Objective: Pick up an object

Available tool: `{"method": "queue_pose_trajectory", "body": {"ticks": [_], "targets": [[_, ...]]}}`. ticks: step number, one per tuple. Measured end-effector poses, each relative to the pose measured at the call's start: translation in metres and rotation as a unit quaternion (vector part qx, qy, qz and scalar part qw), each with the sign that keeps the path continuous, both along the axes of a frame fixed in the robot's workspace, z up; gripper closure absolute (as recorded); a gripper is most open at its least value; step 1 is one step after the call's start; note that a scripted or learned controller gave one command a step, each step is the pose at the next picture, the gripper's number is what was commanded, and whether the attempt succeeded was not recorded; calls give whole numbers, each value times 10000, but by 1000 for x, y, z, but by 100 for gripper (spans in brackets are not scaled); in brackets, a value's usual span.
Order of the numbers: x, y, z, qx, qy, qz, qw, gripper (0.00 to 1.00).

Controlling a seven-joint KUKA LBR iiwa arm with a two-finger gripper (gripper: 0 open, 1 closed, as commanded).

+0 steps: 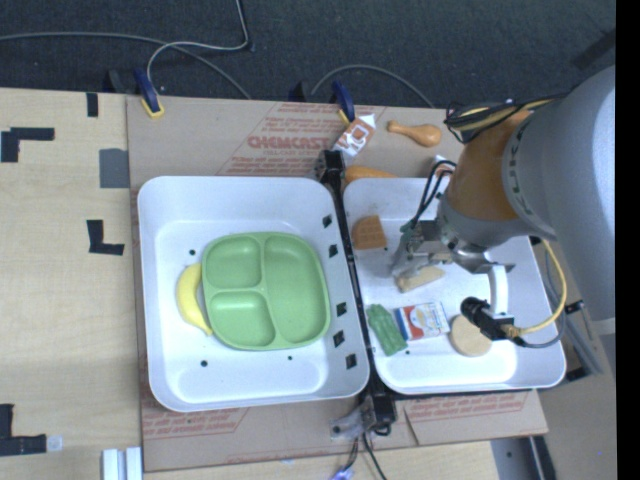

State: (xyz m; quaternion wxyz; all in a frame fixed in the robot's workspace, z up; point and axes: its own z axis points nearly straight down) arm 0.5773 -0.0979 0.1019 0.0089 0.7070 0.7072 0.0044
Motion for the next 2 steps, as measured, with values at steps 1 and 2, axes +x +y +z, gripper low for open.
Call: {"method": "queue_pose_trajectory", "body": {"ticks": [1,2], "targets": [[-1,0,-1,1,9,-1,10000,0],[40,32,83,27,89,9,10000,0]]}}
